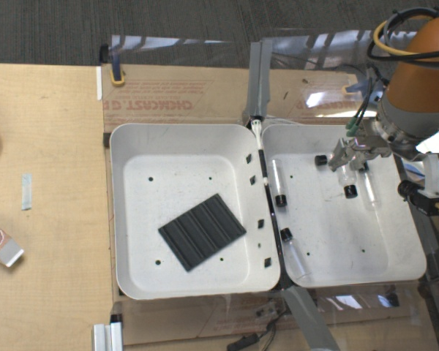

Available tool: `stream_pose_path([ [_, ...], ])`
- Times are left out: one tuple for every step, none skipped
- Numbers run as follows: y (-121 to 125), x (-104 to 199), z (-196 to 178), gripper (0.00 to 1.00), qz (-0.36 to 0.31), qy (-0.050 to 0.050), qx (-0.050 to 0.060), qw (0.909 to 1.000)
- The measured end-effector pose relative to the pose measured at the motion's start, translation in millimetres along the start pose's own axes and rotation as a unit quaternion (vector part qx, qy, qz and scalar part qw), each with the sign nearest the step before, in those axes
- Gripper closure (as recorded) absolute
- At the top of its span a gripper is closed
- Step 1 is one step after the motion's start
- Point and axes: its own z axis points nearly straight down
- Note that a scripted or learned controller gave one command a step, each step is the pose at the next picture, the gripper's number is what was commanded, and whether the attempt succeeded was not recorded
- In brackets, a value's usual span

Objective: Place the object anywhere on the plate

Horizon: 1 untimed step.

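Two white bins side by side: left bin (118,196) with the dark ribbed plate (202,232) flat and askew as landing spot, well apart from the arm (417,72) reaching over the right bin (329,247). Gripper (349,159) low above a clear black-capped tube (349,185), seemingly lined up for a pick; impossible to tell how open, or whether anything is gripped. Another tube (278,185) lying along that bin's left wall, awkward to reach
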Motion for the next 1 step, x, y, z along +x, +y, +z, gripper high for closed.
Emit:
stream_pose_path([
  [-6.8, 101.9, 35.2, 1.0, 0.042, 0.0, 0.0, 0.9991],
])
